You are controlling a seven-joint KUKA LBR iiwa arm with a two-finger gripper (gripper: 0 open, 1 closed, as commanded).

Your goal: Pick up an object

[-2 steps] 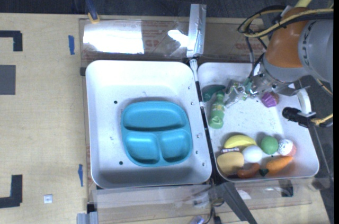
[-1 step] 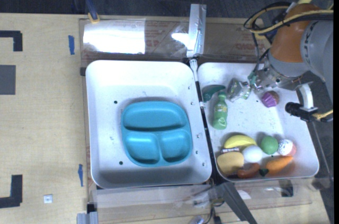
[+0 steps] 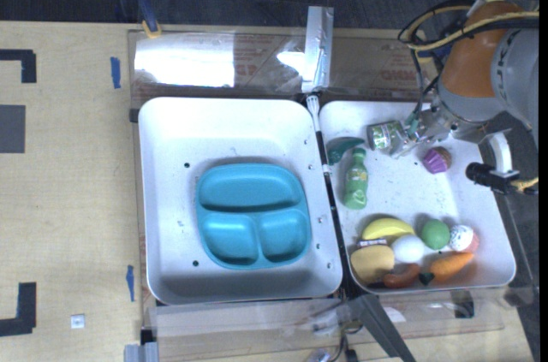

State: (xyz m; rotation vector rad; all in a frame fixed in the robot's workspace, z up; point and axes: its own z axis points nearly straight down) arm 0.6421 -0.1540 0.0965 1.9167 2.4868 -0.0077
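Nearest my camera, along the near edge of the bench, is the heap of toy food in the near end of the right bin (image 3: 492, 270): I count one yellow banana (image 3: 385, 228), one white egg (image 3: 408, 249), one green lime (image 3: 435, 234), one speckled ball (image 3: 461, 238), one orange carrot (image 3: 449, 264), one tan bread piece (image 3: 371, 263) and one dark red sausage (image 3: 401, 275), all packed touching. Further back in that bin lie one green bottle (image 3: 355, 178), one teal cup (image 3: 341, 148) toward the divider, and one purple piece (image 3: 437, 160).

The left bin (image 3: 163, 206) holds one blue compartment tray (image 3: 253, 213).

The tool (image 3: 419, 129) hangs at the far end of the right bin, right beside a clear foil-like packet (image 3: 387, 137). I cannot tell whether it is apart or clamped, or whether the packet is in it.

I judge this the grasp step on the packet. Next calls for a firm close and a straight lift, watching that the crinkly wrap does not slip.
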